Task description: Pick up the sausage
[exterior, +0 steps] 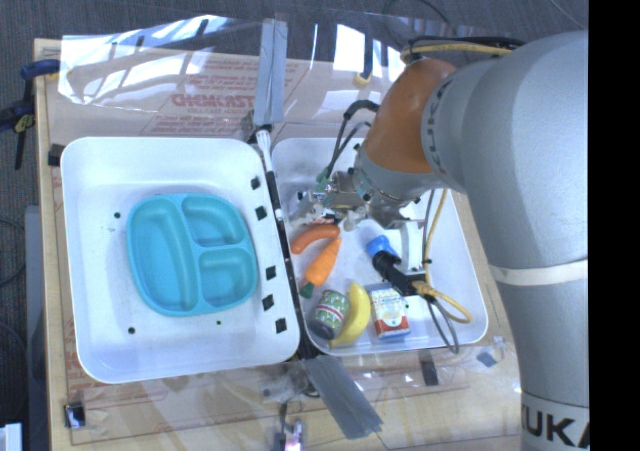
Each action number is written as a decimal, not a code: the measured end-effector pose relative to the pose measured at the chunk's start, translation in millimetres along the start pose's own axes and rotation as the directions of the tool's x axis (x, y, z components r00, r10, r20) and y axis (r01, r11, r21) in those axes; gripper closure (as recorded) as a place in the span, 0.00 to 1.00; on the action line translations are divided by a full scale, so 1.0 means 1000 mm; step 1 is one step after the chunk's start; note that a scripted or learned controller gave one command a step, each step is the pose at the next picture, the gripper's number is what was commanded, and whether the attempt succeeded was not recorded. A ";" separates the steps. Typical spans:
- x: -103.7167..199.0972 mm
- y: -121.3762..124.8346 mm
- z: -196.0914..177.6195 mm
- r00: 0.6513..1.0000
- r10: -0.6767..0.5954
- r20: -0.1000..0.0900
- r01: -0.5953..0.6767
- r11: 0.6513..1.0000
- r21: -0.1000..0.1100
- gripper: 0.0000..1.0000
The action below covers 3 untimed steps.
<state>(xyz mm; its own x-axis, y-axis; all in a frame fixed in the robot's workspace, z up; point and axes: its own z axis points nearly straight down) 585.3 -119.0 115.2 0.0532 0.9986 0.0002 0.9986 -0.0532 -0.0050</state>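
Surface: pale wooden surface [200, 394] on dark carpet, bearing two shallow white plastic bins side by side.
Tool: metal two-finger tool [337, 201] hangs low over the back of the right-hand bin [458, 251], below the arm's orange band; whether it is spread or pressed together cannot be told, and nothing is seen held in it.
Sausage: smooth, curved orange-red sausage [315, 236] lies in the right-hand bin just in front of the tool, near the wall shared with the other bin; contact with the tool cannot be made out.
Neighbours: tapered orange carrot with a green end [321, 262] lies just beside the sausage; further forward are a small round tin [327, 315], a yellow banana [353, 313] and a small printed carton [389, 313], close together.
Left-hand bin [85, 239]: holds a glossy turquoise plate with three compartments [192, 251].
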 end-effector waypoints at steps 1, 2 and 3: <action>0.006 -0.010 0.013 0.998 -0.063 0.017 0.064 0.998 -0.027 0.00; -0.042 -0.009 -0.018 0.942 -0.335 0.003 0.335 0.942 -0.006 0.00; -0.089 -0.004 0.023 0.840 -0.543 0.002 0.543 0.840 -0.003 0.00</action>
<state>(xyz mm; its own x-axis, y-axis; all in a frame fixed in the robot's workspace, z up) 576.9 -207.9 92.2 -0.4975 0.8674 0.0010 0.8674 0.4975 -0.0012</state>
